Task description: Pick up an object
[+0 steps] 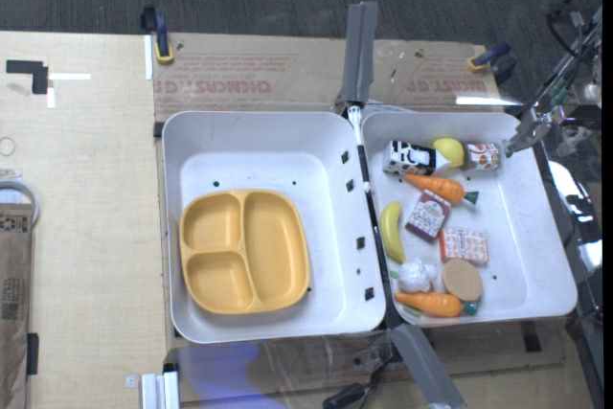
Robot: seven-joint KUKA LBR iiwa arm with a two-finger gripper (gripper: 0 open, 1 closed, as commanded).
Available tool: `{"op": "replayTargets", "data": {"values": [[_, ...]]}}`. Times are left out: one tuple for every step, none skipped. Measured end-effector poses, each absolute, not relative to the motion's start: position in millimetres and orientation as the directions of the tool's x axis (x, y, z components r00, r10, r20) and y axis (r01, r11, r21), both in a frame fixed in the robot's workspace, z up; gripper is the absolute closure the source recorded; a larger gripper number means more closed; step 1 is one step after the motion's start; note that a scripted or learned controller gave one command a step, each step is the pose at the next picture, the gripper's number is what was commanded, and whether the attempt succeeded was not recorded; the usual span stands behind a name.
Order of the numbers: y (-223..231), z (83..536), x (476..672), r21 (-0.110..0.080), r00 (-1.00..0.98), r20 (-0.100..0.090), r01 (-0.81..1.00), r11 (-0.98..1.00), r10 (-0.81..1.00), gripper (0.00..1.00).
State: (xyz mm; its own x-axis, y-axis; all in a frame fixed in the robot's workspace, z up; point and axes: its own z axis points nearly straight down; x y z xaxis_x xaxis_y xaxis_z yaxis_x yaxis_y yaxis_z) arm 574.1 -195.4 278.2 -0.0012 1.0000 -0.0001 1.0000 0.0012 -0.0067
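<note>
Yellow divided tray (245, 250), cardboard sheet (287, 72)

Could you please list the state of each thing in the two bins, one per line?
yellow tray: upright, compartments bare, left bin.
two carrots: lying flat, right bin.
banana: lying flat along the left wall.
lemon: resting near the far wall.
gripper: over the right bin's far right corner.
</note>
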Motion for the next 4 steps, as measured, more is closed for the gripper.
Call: {"op": "replayTargets", "data": {"values": [[-222,302,590.1,-0.006,0.212,-0.002,0.977,-0.212,0.977,0.0],[-190,175,605.6,-0.008,0.198,-0.001,0.98,-0.198,0.98,0.0],[-143,150,637.3,-0.007,0.177,-0.001,0.984,-0.177,0.984,0.0],[-140,95,582.8,0.005,-0.051,0.0,0.999,0.051,0.999,0.0]]}}
